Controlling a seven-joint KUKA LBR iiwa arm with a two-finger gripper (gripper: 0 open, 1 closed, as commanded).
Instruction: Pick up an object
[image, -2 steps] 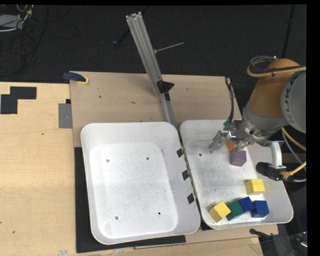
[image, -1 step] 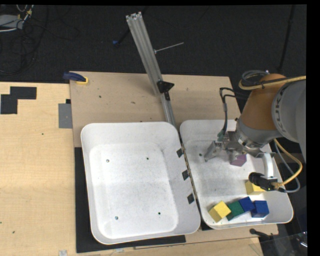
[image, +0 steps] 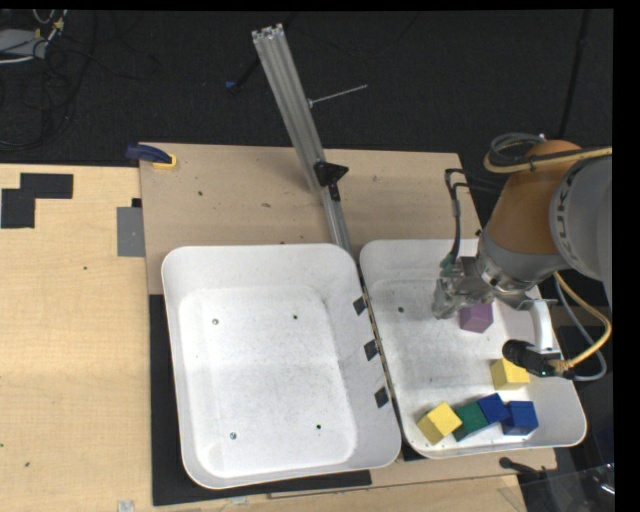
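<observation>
A: Where do we stand? The two-finger gripper (image: 452, 296) is low in the right-hand shallow white bin (image: 400, 262), just beside the small purple block (image: 477, 317), toward the bin's upper part.

B: Is the block between the fingers? We can't say so; it sits at the gripper's lower right side, touching or nearly so. And we cannot tell how the jaws stand, since the wrist hides them from this slant.

A: How would we expect it to handle?

B: We'd judge it light, stiff and not fragile, likely wood or foam with flat faces. We should pinch two opposite flat sides, square on, near the middle, so it doesn't twist out.

A: Other candidates?

B: A yellow cube (image: 508, 373) by the right rim, and a cluster at the lower edge: a yellow block (image: 438, 421), a green block (image: 471, 418) and two blue blocks (image: 506, 413), packed close, harder to straddle.
</observation>
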